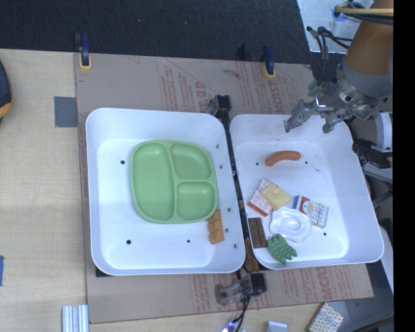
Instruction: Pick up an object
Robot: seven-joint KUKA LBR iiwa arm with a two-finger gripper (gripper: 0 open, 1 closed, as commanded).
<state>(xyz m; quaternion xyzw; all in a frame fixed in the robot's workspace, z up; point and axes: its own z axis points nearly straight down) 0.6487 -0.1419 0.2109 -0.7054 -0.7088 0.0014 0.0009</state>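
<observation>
Beside sausage (283,158): cards (270,197), egg (290,224).

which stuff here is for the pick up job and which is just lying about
For the job:
- claw, open
- orange-brown sausage
- green leafy toy
- white fried egg toy

Lying about:
- green divided plastic plate
- blue clamps
- grey tape patch

Two white bins: the left bin (104,185) holds a pale green divided plate (173,180) and a small orange-brown waffle-textured piece (216,227). The right bin (346,185) holds a reddish-orange sausage (283,158), a yellow block (274,196) on a red-and-white printed card (257,203), a white fried egg (291,224), a dark green leafy toy (281,248) and a brown bar (257,233). The bench (34,206) is light wood, with tan cardboard (173,81) printed in faded red. The arm (371,47) is grey and orange.
</observation>
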